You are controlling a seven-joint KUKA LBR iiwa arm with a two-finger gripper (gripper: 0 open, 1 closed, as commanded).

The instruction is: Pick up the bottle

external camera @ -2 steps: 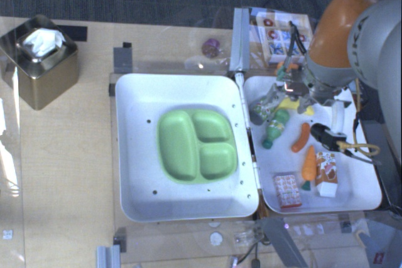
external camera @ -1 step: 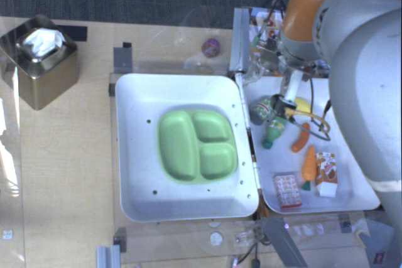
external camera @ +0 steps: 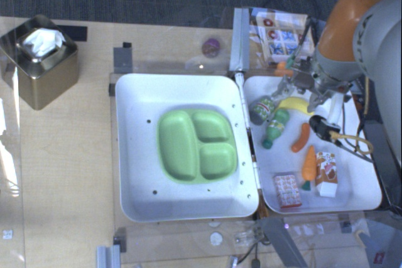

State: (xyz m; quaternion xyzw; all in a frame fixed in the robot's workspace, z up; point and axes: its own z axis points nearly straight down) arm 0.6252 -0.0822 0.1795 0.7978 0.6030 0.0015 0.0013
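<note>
A small green bottle (external camera: pixel 274 128) lies on its side in the right bin (external camera: pixel 364 198), near the bin's left wall, with its cap pointing toward the front left. Just behind it and touching it lies a dark rounded container with a green and red label (external camera: pixel 262 108). My gripper (external camera: pixel 300 86) hangs over the back of the right bin, above a yellow banana (external camera: pixel 295 105), up and to the right of the bottle and apart from it. Nothing shows in its grasp.
The right bin also holds an orange sausage shape (external camera: pixel 300 137), a carrot (external camera: pixel 309 165), a white juice carton (external camera: pixel 326 174) and a small red patterned box (external camera: pixel 287 189). A green divided tray (external camera: pixel 198 144) sits in the left bin (external camera: pixel 138 198). A metal tissue box (external camera: pixel 41 63) stands far left.
</note>
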